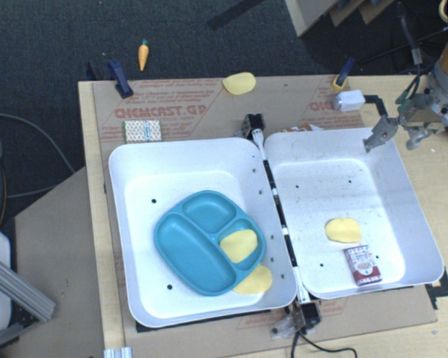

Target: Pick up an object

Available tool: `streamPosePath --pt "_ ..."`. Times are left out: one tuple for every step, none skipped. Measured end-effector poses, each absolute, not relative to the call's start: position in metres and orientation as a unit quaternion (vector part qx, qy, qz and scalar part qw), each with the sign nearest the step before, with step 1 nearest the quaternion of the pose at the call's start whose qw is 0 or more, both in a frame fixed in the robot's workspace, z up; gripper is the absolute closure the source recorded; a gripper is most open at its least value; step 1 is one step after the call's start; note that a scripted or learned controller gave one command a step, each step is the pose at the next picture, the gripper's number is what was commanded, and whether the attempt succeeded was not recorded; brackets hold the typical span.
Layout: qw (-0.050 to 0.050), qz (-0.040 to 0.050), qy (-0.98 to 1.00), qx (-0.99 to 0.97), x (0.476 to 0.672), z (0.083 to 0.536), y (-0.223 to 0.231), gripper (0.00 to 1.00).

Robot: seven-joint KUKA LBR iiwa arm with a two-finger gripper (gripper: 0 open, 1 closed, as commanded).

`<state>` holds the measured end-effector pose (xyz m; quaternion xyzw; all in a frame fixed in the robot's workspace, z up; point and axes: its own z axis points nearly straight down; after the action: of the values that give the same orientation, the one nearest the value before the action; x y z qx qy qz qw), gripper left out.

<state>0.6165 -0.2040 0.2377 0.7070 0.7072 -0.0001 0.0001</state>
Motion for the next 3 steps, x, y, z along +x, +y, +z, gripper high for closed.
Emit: streamPosePath --pt "0.0 -0.0004 0.707 0.707 0.524 0.182 -0.187 0.0" --pt "-0.001 -0.0002 0.708 0.707 0.521 0.127 -0.139 0.0" --pt "0.004 0.001 0.707 0.707 0.512 0.087 -0.122 0.0"
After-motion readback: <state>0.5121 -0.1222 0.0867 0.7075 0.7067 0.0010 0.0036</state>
